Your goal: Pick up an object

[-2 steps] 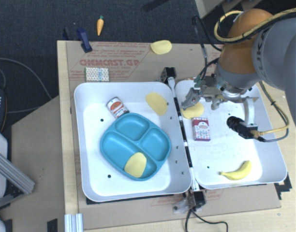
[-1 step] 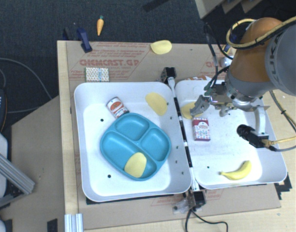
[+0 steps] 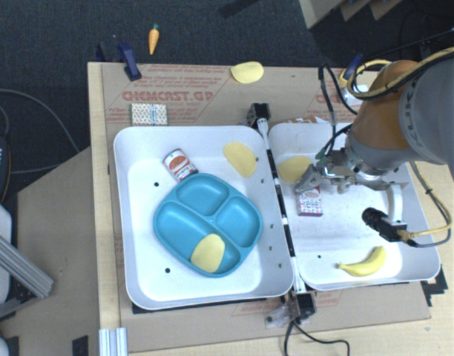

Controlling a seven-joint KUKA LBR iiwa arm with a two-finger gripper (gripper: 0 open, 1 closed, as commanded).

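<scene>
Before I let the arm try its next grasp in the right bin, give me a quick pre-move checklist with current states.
1. gripper over the right bin: ok.
2. A target beneath it: ok, the small packet lies just below the gripper.
3. Packet gripped: cannot tell; the wrist hides the fingertips.
4. Neighbour clearance: not ok, a yellow chip lies close beside the gripper.
5. banana out of the way: ok, near the bin's front edge.
6. Cable clearance: cannot tell; the black connector hangs over the bin.
</scene>
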